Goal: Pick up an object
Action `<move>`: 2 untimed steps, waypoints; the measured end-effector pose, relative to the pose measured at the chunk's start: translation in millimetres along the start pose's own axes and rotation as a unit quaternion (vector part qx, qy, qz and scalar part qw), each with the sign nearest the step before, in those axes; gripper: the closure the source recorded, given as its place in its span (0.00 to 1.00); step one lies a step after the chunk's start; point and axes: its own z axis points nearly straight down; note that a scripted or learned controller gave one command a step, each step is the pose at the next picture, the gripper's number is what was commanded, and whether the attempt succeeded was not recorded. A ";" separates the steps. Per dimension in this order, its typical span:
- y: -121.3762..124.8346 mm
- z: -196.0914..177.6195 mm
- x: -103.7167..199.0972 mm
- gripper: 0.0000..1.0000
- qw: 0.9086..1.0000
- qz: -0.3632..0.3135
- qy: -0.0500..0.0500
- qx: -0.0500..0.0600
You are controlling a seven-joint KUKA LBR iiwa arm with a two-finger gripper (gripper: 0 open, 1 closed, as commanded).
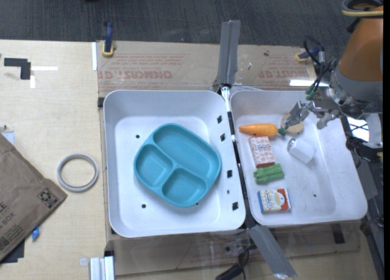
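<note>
we see the gripper [297,117] low in the right bin [341,205], grip state unclear; the carrot [258,129] lies just left, long axis left-right.

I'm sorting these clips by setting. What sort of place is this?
Probably a robotics lab's grasping test bench: two shallow white plastic bins side by side, toy food such as an orange plastic carrot, and a grey robot arm reaching in over a taped cardboard base.
</note>
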 end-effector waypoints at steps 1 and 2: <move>22.0 67.1 22.8 0.00 0.998 0.066 0.000 0.001; 51.6 93.8 42.7 0.00 1.000 0.026 -0.002 -0.011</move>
